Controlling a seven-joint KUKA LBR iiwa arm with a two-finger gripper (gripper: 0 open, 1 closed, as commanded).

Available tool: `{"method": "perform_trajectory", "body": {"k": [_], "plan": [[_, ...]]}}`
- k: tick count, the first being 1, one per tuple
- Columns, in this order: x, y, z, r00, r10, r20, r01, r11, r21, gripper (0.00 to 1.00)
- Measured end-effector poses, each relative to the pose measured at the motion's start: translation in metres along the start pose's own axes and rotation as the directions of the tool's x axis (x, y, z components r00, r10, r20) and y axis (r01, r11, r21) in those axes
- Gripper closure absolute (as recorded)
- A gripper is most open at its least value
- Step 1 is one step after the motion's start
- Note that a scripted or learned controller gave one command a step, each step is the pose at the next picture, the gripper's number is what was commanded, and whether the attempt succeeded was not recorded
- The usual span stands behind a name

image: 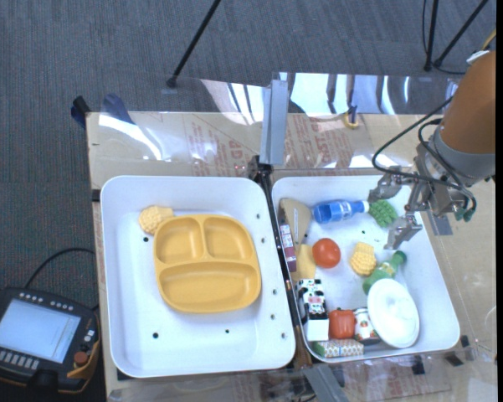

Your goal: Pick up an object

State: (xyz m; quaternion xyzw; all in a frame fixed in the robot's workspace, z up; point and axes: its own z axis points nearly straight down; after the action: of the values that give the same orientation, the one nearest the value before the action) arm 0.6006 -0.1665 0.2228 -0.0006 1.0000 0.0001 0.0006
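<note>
The right bin [448, 308] held a blue bottle [339, 211] lying on its side, a red tomato [325, 252], yellow corn [363, 260] and a white plate [392, 311].

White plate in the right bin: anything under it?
The white plate overlaps a green item at its upper edge and a red-and-white item at its left. Whatever lies beneath its middle is covered.

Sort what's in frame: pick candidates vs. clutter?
Job:
two-finger gripper, over the right bin
blue plastic bottle
red round tomato
yellow bumpy corn piece
green leafy toy
white round lid

Lying about:
yellow divided plastic tray in the left white bin
black teach pendant on the floor
</note>
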Motion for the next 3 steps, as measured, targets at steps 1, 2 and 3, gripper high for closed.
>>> {"method": "perform_trajectory", "body": {"k": [1,2,3], "plan": [[-0.018,0.027,0.129,0.989,-0.149,-0.012,0.149,0.989,-0.007,0.0],[0.011,0.046,0.136,0.995,-0.096,-0.001,0.096,0.995,-0.002,0.0],[0.0,0.046,0.135,0.988,-0.156,0.002,0.156,0.988,0.0,0.0]]}}
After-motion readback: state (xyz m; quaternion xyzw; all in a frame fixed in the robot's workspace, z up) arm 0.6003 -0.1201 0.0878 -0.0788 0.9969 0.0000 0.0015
